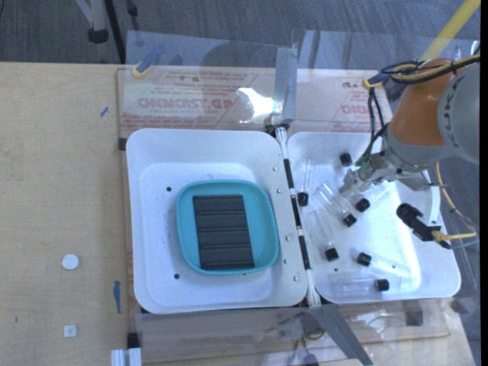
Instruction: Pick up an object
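Note:
Several clear plastic vials with black caps lie scattered in the right bin (450,280). One cap (345,158) lies near the bin's back, one (303,199) by the left wall, and others (364,258) toward the front. My gripper (356,180) reaches down into the back middle of this bin, right above a vial with a black cap (362,203). Another capped vial (349,219) lies just in front of that one. The grey and orange wrist hides what is behind the gripper.
The left bin (149,204) holds a teal tray (187,204) with a dark ridged insert (223,232). A central divider (292,204) separates the bins. Clear panels stand behind both bins. A small white disc (70,262) lies on the wooden bench at the left.

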Tool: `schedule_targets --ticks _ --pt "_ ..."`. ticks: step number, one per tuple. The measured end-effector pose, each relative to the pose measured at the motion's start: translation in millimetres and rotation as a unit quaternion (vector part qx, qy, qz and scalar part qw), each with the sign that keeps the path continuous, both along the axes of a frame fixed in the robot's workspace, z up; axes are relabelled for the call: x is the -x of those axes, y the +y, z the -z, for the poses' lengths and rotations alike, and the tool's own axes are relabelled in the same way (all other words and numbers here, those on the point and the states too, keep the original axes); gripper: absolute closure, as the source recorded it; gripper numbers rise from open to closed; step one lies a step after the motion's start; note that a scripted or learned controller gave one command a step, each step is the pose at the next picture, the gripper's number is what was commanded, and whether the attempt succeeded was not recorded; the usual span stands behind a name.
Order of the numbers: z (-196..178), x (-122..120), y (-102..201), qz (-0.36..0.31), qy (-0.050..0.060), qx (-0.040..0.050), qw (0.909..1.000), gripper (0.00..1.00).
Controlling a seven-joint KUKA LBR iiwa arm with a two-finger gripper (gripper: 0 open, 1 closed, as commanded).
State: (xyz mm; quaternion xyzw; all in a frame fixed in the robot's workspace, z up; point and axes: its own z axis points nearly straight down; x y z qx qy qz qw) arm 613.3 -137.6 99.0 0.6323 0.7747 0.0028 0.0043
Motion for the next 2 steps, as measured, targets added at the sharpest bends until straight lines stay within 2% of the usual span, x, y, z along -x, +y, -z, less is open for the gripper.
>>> schedule_targets --ticks 1,2 --pt "-128 -15 62 0.005 0.004 -0.0001 1.0000 1.00" --pt "-122 -54 84 -0.007 0.003 0.0004 1.0000 1.00"
